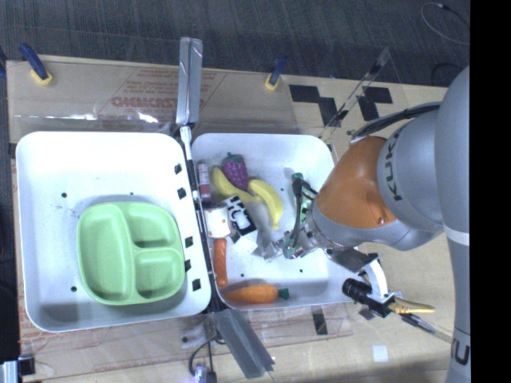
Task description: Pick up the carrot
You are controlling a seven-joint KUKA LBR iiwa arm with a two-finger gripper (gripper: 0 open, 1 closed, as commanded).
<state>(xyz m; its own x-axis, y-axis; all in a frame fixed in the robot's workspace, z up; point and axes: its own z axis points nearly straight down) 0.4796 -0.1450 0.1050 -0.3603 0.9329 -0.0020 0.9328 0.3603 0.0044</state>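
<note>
From the overhead camera you are looking down on two white bins set side by side on the bench. The left bin (40,214) holds a light green divided tray (130,251) with three compartments, lying flat toward the near side.

The right bin (319,152) is the crowded one. Your carrot (251,294) lies on its side along the near wall of this bin, its orange body pointing left and its small green stub to the right. A second orange piece (219,262) lies lengthwise against the bin's left wall, just beside the carrot's left end; you cannot tell what it is. Farther back you see two yellow bananas (269,199), with a purple bunch of grapes (234,168) just behind them. A black-and-white packet (239,215) sits near the bananas, and a small white box (216,222) rests next to it by the left wall.

The grey arm (423,166) comes in from the right, its orange band (355,194) hanging over the bin's right side. The gripper (281,246) is down inside the bin, near the bananas and behind the carrot, apart from it. You cannot tell whether it is open or closed, and nothing can be made out in its grasp. The carrot lies on the bin floor, untouched.
</note>
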